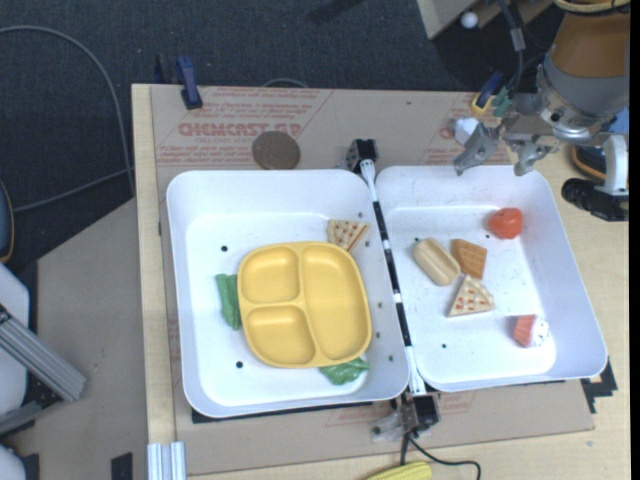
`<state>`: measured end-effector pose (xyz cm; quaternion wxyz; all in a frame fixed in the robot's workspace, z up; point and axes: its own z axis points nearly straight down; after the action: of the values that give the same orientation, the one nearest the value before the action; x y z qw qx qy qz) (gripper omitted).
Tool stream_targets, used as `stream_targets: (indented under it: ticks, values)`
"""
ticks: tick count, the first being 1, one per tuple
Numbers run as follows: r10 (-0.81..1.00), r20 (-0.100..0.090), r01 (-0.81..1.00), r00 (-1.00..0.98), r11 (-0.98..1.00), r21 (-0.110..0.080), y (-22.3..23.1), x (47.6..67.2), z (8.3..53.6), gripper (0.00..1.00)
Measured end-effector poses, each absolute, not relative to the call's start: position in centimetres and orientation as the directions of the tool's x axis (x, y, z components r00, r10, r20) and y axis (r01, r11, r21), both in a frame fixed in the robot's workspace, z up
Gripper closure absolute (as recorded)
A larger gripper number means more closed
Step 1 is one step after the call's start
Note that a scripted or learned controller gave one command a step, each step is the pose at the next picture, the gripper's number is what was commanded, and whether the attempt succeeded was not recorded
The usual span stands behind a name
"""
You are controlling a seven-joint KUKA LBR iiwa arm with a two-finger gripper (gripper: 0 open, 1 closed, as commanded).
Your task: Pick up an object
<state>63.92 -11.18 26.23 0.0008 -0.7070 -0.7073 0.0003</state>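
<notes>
The yellow tray [303,303] hides most of two green leaves [229,299] and part of a waffle piece [348,233] in the left bin [190,258], while the arm [592,38] is cut off by the top and right edges.

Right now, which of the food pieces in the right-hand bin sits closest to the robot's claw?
The round red piece, at the far side of the right bin. It lies just below the gripper, while the bread roll and wedges lie farther toward the bin's middle.

Bright, even light (soft shadows), mildly blurry.
</notes>
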Motion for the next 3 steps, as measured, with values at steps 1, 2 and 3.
stream_targets:
  ticks: [1,2,3]
  values:
    - [1.000,0.000,1.000,0.001,-0.001,-0.003,-14.6,60.7,12.8,0.00]
    - [1.000,-0.001,1.000,0.001,-0.001,0.006,-13.5,57.4,8.8,0.00]
    - [1.000,0.001,1.000,0.002,-0.002,0.011,-13.4,57.6,10.0,1.00]
